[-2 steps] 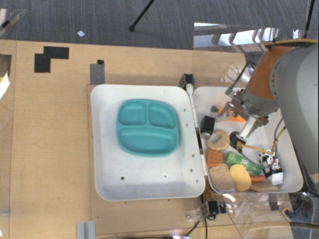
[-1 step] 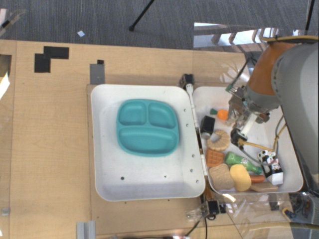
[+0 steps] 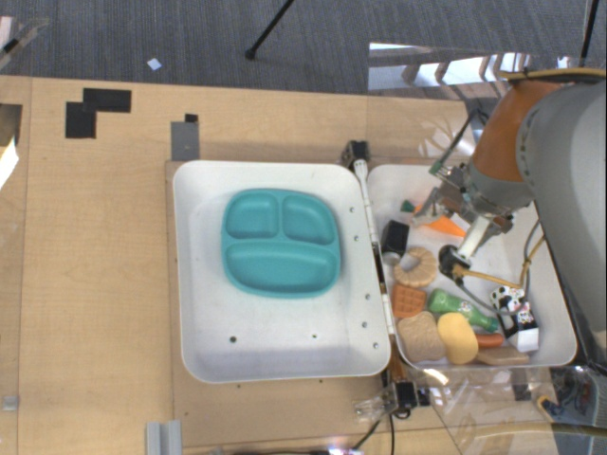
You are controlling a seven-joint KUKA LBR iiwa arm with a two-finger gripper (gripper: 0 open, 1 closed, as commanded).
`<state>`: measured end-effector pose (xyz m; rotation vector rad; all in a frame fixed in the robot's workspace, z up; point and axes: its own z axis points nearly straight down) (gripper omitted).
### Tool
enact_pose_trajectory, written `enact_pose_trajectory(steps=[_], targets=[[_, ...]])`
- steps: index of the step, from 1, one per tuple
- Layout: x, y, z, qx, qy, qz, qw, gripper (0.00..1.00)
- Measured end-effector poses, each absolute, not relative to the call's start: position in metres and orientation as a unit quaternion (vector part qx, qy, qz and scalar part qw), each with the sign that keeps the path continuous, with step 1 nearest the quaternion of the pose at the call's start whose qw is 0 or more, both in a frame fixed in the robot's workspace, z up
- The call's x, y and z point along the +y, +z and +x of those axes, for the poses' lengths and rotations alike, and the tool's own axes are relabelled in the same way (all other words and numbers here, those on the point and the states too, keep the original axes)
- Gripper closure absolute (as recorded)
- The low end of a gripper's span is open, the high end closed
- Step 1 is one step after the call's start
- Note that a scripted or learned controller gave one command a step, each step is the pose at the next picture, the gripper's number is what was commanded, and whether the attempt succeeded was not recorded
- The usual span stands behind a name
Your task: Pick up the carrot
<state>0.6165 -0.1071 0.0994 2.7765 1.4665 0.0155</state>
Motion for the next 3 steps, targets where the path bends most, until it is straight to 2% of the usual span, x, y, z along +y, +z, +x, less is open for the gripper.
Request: enact_pose_trajectory(steps=[1, 2, 3], targets=[[-0.105, 0.111, 0.618, 0.47, 0.0067, 0.883, 0.001, 1.0], [-0.102, 0.09, 0.559, 0.571, 0.0063, 0.821, 0.006, 1.0], [-0.043, 0.19, 0.592, 0.499, 0.0066, 0.867, 0.002, 1.0]])
